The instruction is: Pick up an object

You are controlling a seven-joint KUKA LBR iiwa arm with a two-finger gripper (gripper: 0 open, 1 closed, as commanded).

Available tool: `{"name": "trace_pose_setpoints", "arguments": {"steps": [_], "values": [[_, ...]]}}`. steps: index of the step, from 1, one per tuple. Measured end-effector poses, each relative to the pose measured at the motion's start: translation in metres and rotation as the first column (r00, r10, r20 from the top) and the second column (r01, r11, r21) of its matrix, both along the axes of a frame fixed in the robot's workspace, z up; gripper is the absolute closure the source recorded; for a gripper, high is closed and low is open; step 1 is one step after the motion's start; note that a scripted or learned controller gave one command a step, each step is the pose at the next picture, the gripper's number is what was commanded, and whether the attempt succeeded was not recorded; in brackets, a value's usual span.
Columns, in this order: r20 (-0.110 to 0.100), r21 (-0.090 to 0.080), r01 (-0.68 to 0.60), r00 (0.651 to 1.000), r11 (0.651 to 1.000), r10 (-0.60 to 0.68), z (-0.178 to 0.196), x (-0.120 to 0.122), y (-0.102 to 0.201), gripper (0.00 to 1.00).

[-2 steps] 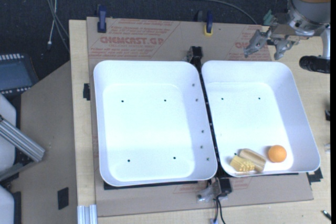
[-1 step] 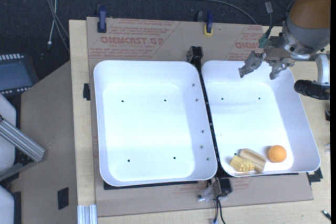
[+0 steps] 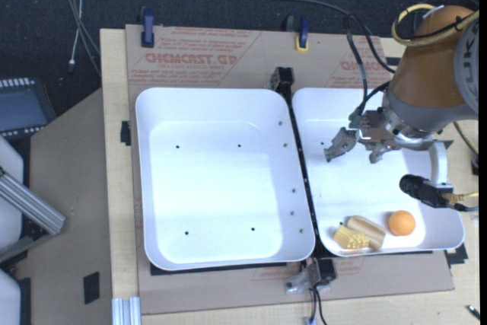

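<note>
Approach step: the pincer [image 3: 358, 151] hangs spread and empty over the right bin [image 3: 335, 194]. The ball [image 3: 402, 223], roll [image 3: 367, 226] and corn [image 3: 350, 240] lie at its 6 o'clock. The next move calls for shifting there, then descending.

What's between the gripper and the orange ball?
Nothing. In the camera view, only bare floor of the bin lies between the gripper and the ball.

The left bin [image 3: 213, 186] and right bin [image 3: 335, 190] sit side by side on the bench [image 3: 122, 240]. Near the right bin's front edge, a corn cob [image 3: 351, 240] touches a bread roll [image 3: 367, 227] just behind it. A ball [image 3: 402, 223] lies apart, to their right.
</note>
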State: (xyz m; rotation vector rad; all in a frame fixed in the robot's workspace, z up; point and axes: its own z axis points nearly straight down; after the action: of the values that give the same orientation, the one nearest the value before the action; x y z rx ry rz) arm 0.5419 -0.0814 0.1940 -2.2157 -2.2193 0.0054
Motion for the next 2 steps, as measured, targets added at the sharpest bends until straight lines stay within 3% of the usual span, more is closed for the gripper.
{"name": "trace_pose_setpoints", "arguments": {"steps": [1,2], "values": [[0.005,0.000,-0.004,1.000,1.000,0.004,-0.007,-0.055,0.071,0.00],[0.015,0.001,-0.003,1.000,1.000,0.003,0.105,-0.002,0.121,0.00]]}}
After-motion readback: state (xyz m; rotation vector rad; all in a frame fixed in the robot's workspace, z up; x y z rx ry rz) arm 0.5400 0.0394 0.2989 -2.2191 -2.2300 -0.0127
